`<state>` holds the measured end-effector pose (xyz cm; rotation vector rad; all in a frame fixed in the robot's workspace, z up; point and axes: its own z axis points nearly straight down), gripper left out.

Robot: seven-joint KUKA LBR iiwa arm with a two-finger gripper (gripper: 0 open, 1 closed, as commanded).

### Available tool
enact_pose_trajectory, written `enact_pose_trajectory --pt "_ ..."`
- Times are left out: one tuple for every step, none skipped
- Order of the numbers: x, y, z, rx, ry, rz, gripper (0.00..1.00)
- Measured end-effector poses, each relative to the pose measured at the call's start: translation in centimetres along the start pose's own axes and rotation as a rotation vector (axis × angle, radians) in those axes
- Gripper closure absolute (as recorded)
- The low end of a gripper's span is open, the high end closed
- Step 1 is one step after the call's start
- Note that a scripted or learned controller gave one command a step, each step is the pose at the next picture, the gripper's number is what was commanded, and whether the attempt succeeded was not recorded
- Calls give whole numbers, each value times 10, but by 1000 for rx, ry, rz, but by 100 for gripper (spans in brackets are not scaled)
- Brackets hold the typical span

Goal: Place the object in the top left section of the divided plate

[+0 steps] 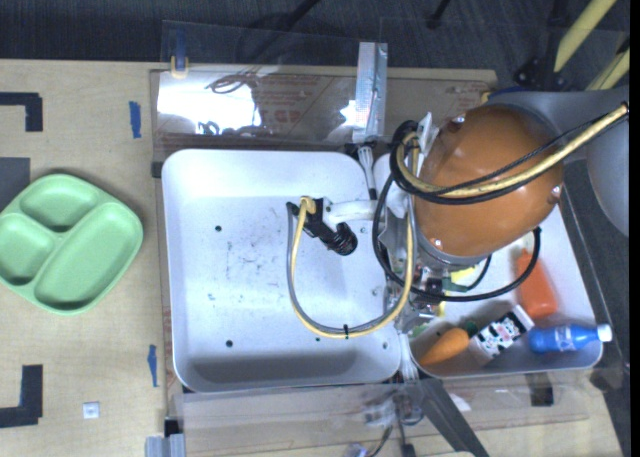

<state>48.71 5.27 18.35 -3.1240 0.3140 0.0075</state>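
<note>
Candidate objects lie in the right bin [575, 370]: a carrot [445, 344] at the bin's near left corner, a small black-and-white item [500, 332] just beside it, a blue bottle [563, 338] lying on its side with its cap toward the right, and an orange piece [537, 288] above them. Which of these the task intends cannot be told, since none is lifted. The arm [485, 180] hangs over the divider between the two bins, its orange band hiding much of the right bin's upper part. The gripper [425, 295] sits beneath the band, low over the right bin's left edge, with the carrot just below it and nearest of the four; whether it is open or closed cannot be told, and nothing is visibly grasped. The carrot's long axis runs roughly left to right, tilted slightly, as does the bottle's. A yellow cable [300, 290] loops from the wrist over the left bin [230, 345]. The green plate [65, 240] rests on the tabletop [90, 365] well apart, to the left of the left bin; its top left section is the upper small compartment. By this layout, a pick probably comes first, followed by a long leftward carry across the whole left bin to the plate.
</note>
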Motion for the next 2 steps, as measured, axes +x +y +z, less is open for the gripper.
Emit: enact_pose_trajectory --pt "-10 -73 -12 0 0 0 100" --pt "-17 -151 88 2 6 3 100"
